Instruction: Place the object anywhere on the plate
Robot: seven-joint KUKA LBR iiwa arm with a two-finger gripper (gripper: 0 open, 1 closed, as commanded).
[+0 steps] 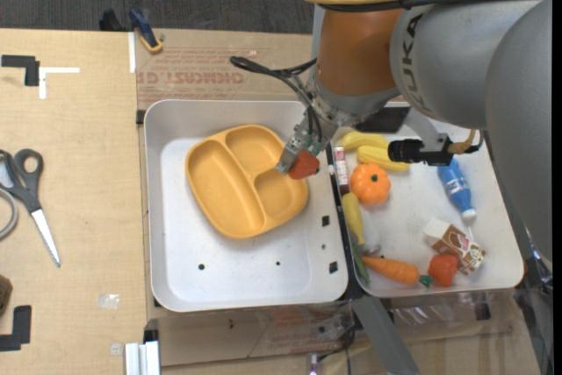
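A yellow divided plate point(235, 180) lies in the left white bin point(176, 259). My gripper point(297, 161) reaches down from the orange-banded wrist and hangs over the plate's right rim. Its fingers are shut on a small red object point(306, 165), which sits just above the plate's right edge, near the wall between the two bins.
The right bin point(492, 277) holds a small orange pumpkin point(371, 185), yellow banana pieces point(369, 150), a carrot point(392, 270), a blue bottle point(457, 189), a red strawberry point(443, 270) and a small packet point(457, 243). Scissors point(31, 198) lie on the wooden bench at left.
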